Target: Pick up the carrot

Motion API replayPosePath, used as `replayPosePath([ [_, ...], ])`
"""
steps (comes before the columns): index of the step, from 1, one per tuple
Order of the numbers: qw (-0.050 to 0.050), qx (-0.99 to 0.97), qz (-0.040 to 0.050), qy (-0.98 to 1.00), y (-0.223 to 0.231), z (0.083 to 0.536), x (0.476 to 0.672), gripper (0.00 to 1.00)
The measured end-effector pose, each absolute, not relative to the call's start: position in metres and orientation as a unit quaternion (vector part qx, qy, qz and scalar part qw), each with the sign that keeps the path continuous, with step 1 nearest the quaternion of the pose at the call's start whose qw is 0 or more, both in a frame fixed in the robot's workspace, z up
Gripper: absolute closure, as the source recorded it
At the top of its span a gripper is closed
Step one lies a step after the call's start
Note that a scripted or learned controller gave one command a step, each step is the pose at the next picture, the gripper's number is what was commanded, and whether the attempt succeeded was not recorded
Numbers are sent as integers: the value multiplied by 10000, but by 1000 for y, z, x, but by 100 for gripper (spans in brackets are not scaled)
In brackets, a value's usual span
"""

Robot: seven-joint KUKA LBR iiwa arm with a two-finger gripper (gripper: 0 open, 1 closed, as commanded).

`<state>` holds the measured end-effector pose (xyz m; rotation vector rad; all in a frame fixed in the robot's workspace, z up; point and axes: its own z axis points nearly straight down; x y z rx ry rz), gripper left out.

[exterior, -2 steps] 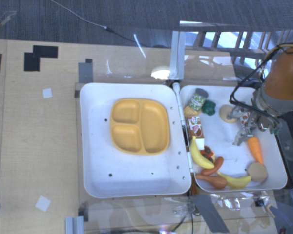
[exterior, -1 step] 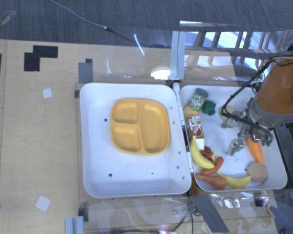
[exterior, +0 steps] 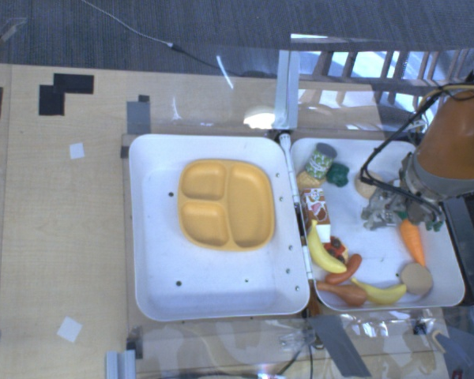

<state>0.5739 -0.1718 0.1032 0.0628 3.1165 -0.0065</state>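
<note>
Near the right bin's (exterior: 450, 290) right edge you see the carrot (exterior: 412, 242) lying just beside the gripper (exterior: 381, 214); finger state you cannot tell.

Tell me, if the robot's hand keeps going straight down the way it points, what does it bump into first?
Probably the bare white floor of the right-hand bin. The hand points down just left of the orange tapered carrot, so it may miss it, though depth is hard to judge from above.

Orange carrot (exterior: 412, 242), yellow divided plate (exterior: 225, 204), 2 white bins (exterior: 213, 298), yellow bananas (exterior: 322, 253)
</note>
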Motion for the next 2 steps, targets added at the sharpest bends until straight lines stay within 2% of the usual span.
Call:
replayPosePath([
  [1,107,538,-23,9985,-192,207,576,100],
  [2,25,-955,-1,9954,-165,171,492,100],
])
